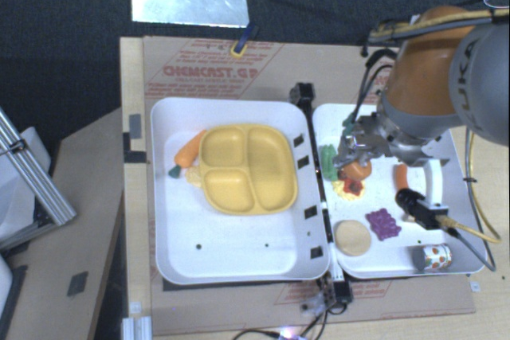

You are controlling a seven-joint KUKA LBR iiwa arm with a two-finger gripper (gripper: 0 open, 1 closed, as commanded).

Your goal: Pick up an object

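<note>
Over the right bin (458,171), the hand (356,159) touches an orange toy (356,169); grip unclear.

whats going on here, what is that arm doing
A grey and orange robot arm reaches from the right into the right bin, its gripper low over a small orange toy. A purple grape bunch and a tan disc lie nearby. The left bin holds a yellow divided plate and a carrot.

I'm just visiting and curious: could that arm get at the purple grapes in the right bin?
Probably yes. The purple grapes lie uncovered, apart from their neighbours, and the gripper hangs just above them in the view.
</note>
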